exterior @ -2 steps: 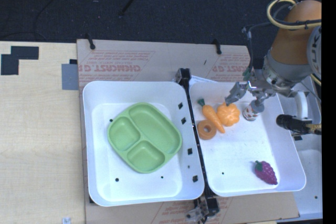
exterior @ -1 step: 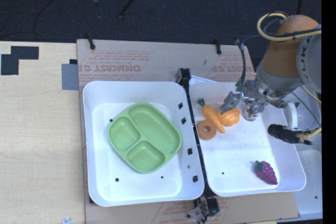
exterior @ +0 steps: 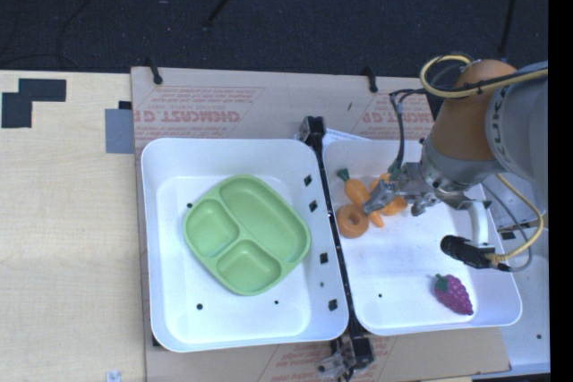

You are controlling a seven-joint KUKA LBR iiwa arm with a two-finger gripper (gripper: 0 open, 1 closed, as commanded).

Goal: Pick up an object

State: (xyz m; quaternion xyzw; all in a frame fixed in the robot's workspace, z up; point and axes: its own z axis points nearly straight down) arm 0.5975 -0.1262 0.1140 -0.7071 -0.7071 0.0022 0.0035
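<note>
Two shallow white plastic bins sat abreast. Tool hovered over orange plastic carrot pieces in right bin, grip state unclear; purple toy grapes at five o'clock.

You have orange toy pieces clustered at the far left of the right bin, close against its left wall, one of them a ring lying flat. A purple grape bunch lies near that bin's front right corner.
</note>
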